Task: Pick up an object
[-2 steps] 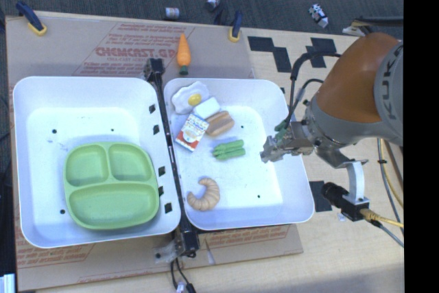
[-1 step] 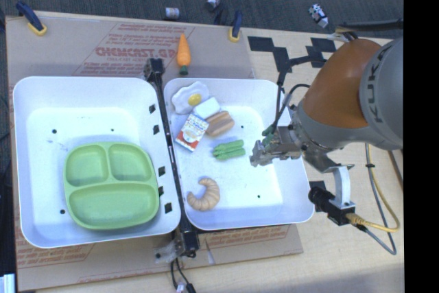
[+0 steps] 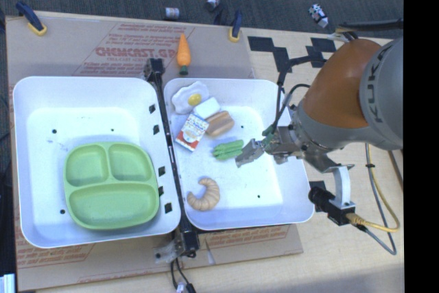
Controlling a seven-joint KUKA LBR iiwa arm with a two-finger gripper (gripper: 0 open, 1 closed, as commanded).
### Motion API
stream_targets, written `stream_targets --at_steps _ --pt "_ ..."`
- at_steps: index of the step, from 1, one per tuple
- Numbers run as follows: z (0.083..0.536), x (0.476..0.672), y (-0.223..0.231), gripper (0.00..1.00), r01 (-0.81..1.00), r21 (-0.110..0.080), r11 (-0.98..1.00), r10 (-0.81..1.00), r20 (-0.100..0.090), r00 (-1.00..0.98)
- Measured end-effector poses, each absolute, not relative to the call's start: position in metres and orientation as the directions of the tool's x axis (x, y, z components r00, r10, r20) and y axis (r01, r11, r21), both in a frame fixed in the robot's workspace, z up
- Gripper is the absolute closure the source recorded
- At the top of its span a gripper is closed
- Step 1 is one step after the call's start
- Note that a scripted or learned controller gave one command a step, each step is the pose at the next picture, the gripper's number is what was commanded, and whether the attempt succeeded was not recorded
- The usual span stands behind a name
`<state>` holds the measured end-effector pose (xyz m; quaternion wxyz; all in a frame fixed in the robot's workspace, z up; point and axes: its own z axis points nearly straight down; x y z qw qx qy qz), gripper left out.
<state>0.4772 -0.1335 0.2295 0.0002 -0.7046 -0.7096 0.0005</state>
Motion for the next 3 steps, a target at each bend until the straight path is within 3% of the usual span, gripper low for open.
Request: stream_targets --at_steps 1,2,3 --pt "0.091 0.511 -0.129 0.0 1.0 -0.002 0.007 1.0 0.0 -0.007" --pt "0.102 0.511 -0.129 1.0 1.0 -0.003 0.012 1.0 0.0 -0.012" --pt "0.127 0.492 -0.184 1.0 1.0 0.0 0.004 1.0 0.0 -0.004"
